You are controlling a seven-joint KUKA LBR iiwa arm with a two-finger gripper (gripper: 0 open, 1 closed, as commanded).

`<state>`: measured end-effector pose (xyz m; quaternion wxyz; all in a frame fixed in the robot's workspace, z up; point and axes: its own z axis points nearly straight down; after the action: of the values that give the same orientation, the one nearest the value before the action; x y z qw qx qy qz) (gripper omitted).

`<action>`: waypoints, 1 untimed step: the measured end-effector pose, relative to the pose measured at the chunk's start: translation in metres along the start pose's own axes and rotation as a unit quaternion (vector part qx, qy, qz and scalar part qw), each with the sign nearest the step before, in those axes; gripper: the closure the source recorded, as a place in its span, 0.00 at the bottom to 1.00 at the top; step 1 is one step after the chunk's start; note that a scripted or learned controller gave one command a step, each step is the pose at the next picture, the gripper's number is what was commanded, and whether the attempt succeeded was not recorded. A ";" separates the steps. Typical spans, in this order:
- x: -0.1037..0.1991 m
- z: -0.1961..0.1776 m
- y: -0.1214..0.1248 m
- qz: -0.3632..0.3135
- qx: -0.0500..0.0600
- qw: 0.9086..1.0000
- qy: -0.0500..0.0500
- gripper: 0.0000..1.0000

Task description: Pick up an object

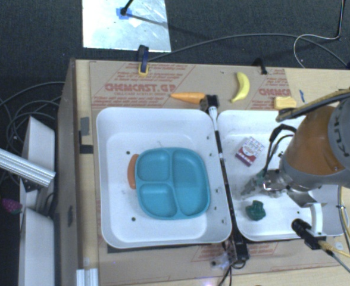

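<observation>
Looking down at a slant on a bench with two white bins side by side. The left bin holds a blue divided tray with an orange piece tucked against the tray's left edge. The right bin holds a small red and white box near its back and a dark green toy near its front.

The grey arm reaches in from the right over the right bin. Its hand sits low between the two objects, just above the green toy and in front of the box. Whether the hand is apart or together cannot be told from this angle, and nothing is seen between its fingers.

Both objects appear to rest on the bin floor, so the pick seems not yet done. The approach looks made; closing on an object and lifting remain. A banana and a carrot lie on the bench behind the bins.
</observation>
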<state>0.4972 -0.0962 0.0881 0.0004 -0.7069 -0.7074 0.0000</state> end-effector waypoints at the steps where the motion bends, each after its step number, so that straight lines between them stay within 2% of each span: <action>1: -0.028 0.003 0.101 -0.001 -0.002 1.000 -0.001 0.00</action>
<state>0.5977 -0.1237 0.0849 -0.0015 -0.7061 -0.7081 -0.0007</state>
